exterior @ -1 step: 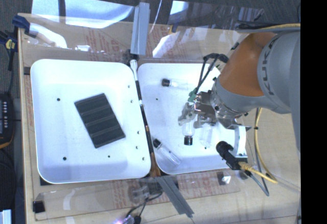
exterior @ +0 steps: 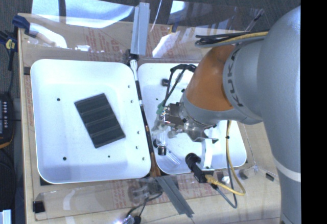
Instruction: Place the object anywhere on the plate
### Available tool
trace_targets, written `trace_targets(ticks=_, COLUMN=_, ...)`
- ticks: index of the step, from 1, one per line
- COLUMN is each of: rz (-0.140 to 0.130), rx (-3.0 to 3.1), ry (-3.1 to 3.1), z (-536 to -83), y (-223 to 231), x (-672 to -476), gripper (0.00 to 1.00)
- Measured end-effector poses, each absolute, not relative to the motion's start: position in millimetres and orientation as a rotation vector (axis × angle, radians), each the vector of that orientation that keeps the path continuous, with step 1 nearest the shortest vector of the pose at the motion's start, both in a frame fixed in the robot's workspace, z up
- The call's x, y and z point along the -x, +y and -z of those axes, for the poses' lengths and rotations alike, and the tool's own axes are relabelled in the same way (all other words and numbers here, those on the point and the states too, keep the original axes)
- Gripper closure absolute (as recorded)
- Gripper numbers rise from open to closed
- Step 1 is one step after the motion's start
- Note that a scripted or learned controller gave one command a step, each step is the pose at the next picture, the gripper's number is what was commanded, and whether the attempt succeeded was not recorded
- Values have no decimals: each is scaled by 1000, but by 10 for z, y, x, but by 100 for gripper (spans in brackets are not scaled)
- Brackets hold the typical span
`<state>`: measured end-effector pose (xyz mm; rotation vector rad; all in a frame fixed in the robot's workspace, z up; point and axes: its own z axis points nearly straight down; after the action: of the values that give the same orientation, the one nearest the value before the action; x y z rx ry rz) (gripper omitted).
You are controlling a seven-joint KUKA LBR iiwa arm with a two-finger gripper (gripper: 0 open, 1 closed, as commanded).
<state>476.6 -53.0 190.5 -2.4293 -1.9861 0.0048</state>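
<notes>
Grey arm (exterior: 265, 64) looms over the right bin (exterior: 153, 77), gripper (exterior: 162, 133) low by its left wall; finger state — can't tell. Dark ridged plate (exterior: 99, 119) lies in the left bin (exterior: 46, 72). Object unidentifiable, likely under the wrist. You're probably at pickup; next, confirm the grasp, then carry left.
</notes>
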Motion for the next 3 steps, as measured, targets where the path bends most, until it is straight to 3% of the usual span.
trace_targets(ticks=2, rz=-5, rx=2249, ry=-2189, z=-1909, y=795, x=-4756, gripper=100)
trace_targets(ticks=3, rz=-7, rx=2364, ry=-2063, z=-908, y=1844, x=-5123, gripper=100)
